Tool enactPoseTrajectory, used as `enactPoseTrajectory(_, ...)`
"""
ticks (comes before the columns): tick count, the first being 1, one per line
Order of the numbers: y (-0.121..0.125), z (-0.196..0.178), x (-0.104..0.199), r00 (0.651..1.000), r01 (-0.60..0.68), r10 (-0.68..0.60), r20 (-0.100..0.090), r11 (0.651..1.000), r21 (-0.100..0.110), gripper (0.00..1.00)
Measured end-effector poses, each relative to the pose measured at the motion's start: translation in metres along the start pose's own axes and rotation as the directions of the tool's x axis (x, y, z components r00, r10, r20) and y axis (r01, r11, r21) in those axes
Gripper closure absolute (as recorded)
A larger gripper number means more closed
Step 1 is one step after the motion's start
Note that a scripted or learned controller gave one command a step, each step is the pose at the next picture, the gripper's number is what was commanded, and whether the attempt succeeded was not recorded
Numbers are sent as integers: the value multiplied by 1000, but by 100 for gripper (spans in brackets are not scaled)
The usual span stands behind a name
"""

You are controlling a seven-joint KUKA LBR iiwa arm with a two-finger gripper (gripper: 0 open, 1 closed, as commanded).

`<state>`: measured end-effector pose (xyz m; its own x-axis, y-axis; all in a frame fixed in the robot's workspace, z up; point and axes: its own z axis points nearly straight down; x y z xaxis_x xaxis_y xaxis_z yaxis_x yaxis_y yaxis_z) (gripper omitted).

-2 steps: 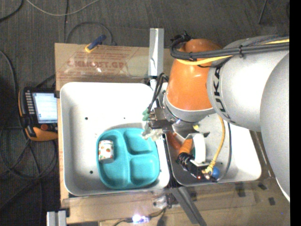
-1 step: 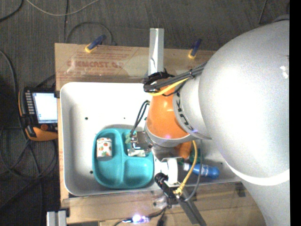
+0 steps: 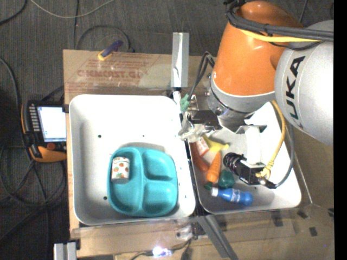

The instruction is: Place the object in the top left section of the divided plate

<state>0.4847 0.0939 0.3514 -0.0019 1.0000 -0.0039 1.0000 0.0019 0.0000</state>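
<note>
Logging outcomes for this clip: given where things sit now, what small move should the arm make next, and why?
Probably just lift the gripper straight up and stop. The small spotted canister already sits in the top left section of the teal divided plate, apart from the arm, which is over the right bin. Another grasp seems unnecessary.

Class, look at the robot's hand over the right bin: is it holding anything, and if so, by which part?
It cannot be told. The arm hides the hand above the right bin, so no grip on the toys shows.
</note>
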Motion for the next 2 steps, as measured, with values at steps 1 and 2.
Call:
enactPoseTrajectory(1,-2,160,-64,998,-63,63,-2,998,6,100)
enactPoseTrajectory(2,-1,148,-118,993,115,-115,-3,993,2,100)
